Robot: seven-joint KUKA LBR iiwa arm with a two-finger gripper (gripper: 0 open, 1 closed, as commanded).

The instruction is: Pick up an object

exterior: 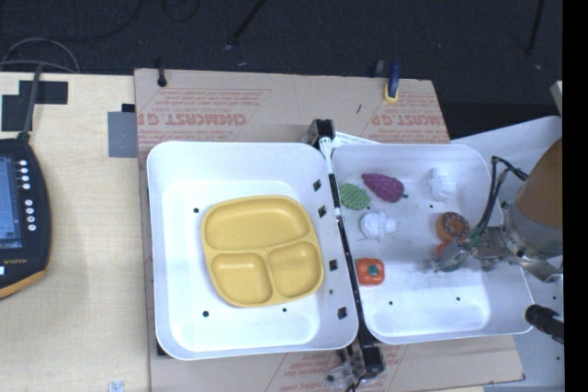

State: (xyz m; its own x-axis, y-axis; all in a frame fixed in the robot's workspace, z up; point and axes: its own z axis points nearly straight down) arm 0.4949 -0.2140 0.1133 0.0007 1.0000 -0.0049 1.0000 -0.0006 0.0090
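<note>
Dark floor with loose cables lies behind a pale wooden bench (73, 308), on which a printed cardboard sheet (276, 110) carries two shallow white plastic bins side by side. Left of them rests a black and orange handheld control pendant (16, 216).

Inside the left bin (175, 197) sits a glossy yellow plastic divided plate (262, 250) with three rounded compartments.

Scattered in the right bin (413, 321) are small toys: a knobbly purple eggplant-shaped piece (383, 187), a green textured rounded piece (354, 195) close against the dividing wall, a small white lumpy figure (376, 224), another white rounded piece (442, 184) near the far wall, a red tomato-like ball (369, 271) by the near left side, and a brown-orange round piece (452, 225).

Reaching in from the right, the grey arm places its two-finger gripper (448, 260) low over the bin floor, just below the brown-orange piece and well apart from the red ball. Whether its tips are spread or pressed together cannot be told; nothing is visibly pinched. Thin cables loop above the wrist.
</note>
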